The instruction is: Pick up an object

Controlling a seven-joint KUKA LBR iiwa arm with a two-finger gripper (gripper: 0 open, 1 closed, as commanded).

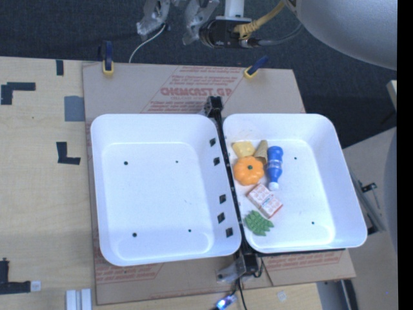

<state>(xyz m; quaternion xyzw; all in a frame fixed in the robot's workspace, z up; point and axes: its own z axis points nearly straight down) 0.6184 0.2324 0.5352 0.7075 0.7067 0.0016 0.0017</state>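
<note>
Hovering at the top centre of the frame, well above both bins, the gripper (175, 15) has its two fingers spread apart with nothing between them. Every candidate lies clustered at the left side of the right bin (322, 173): an orange pumpkin (249, 171), a blue bottle (274, 165), a small carton (264, 201) and a green leaf (258, 223). The pumpkin looks the easiest target; a descent centred squarely over it, keeping clear of the bottle just beside it, seems wisest.
</note>
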